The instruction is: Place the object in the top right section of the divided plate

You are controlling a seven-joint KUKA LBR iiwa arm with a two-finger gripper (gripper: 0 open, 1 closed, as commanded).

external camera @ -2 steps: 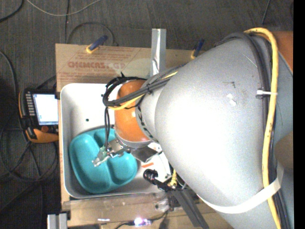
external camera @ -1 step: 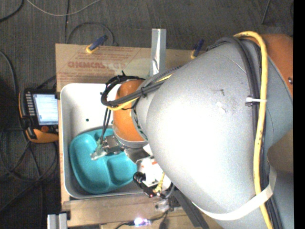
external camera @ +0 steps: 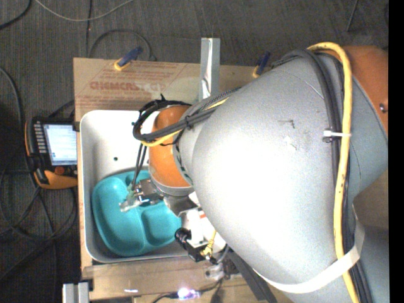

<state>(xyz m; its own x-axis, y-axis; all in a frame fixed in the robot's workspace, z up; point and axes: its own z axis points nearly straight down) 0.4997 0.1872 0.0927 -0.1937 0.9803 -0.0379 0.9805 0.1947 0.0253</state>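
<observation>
My gripper (external camera: 136, 197) hangs over the upper right part of the teal plastic divided plate (external camera: 120, 223) lying in the white bin's (external camera: 95, 131) lower left corner, and the object itself is hidden beneath my wrist.

The teal divided plate (external camera: 126, 223) is showing as smooth, slightly glossy plastic. The white bin (external camera: 104, 137) holding it is looking like smooth, matt plastic. The arm's grey shell (external camera: 271, 175) is appearing smooth with a soft sheen, and its orange band (external camera: 165, 160) is glossy. The table (external camera: 113, 84) is showing matt brown cardboard.
</observation>
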